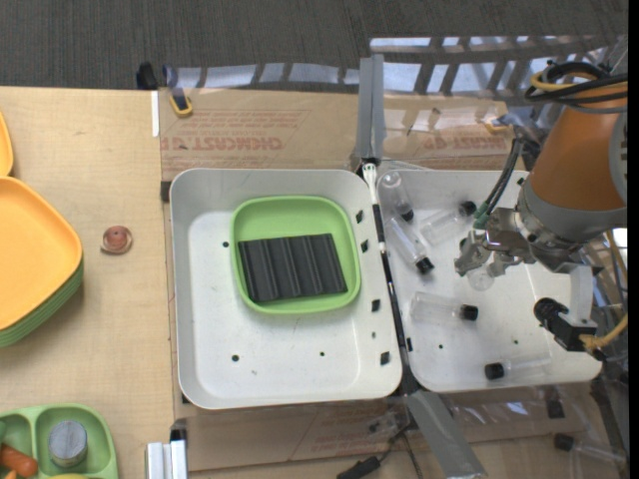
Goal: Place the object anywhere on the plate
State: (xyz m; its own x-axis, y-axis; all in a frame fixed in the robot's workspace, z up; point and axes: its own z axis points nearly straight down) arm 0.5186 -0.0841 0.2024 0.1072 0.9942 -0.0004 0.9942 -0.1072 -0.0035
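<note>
I counted two white bins on the bench: the left bin (200, 297) and the right bin (439, 367), touching along their inner edges. In the left bin sat one green plate (245, 223), nearer the bin's far edge than its near one, and on that plate lay one dark ribbed slab (292, 267), flat and covering most of the plate's well. In the right bin I made out about five clear vials with black caps (404, 238), scattered: two or three near the far left corner, one (444, 310) lying around the middle, one (514, 369) close to the near right edge. They were small and see-through, so my count was rough. None of them was on the plate. Out on the bench's left edge I saw one stack of orange plates (35, 257), one small reddish knob (118, 239) just beside it, and one green divided tray (50, 447) at the near left corner. The arm (584, 158) came in from the right, its orange band above the wrist, and it hung over the right half of the right bin. The gripper (481, 262) pointed down over the bin's middle, with a clear vial seemingly right at its tip, but I could not tell whether the pincer was wide, narrow or closed on anything
</note>
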